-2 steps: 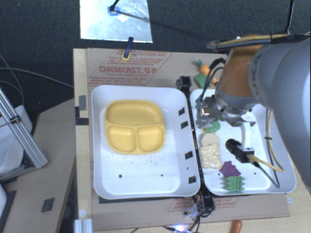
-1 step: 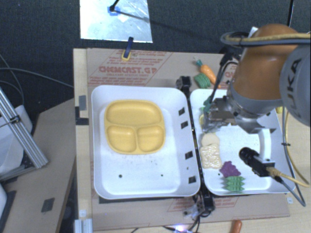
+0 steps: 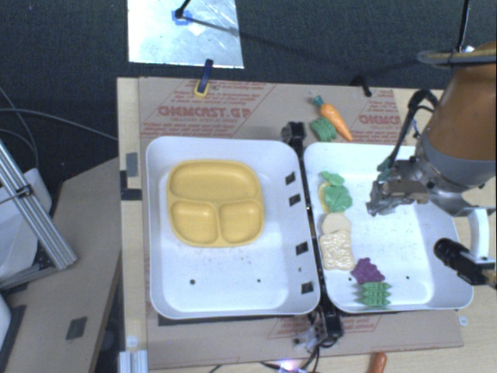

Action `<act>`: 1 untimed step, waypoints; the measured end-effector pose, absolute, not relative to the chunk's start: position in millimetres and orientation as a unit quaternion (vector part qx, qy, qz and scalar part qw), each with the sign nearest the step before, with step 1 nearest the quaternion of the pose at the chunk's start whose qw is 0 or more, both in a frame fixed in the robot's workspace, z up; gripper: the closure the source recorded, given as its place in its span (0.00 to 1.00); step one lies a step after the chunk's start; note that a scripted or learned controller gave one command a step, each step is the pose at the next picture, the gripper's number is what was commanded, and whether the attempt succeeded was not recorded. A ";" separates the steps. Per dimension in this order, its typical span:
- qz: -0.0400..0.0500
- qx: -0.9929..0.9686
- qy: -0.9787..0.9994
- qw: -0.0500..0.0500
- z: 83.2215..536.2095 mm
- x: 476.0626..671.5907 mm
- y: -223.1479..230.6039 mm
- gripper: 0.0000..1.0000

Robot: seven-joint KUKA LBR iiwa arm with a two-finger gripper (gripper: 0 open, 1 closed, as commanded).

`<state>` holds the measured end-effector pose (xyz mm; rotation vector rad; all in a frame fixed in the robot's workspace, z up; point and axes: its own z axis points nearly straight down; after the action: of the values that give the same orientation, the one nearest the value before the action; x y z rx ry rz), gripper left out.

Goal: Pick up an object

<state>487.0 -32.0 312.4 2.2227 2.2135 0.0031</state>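
Observation:
My gripper hangs over the middle of the right bin, with nothing visible between its tips. Along that bin's left side lie several toy foods: a green leafy piece, a cream round piece, a pale textured cracker, a purple grape bunch and a green ridged piece. The gripper is to the right of the green leafy piece and apart from it.
The left bin holds a yellow divided plate. A toy carrot and a green piece lie on the cardboard behind the right bin. A shiny sheet lies at the back.

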 end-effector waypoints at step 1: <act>0.003 0.703 0.711 0.001 352.6 487.3 36.3 1.00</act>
<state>487.3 36.3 352.6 2.2072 2.2322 0.0092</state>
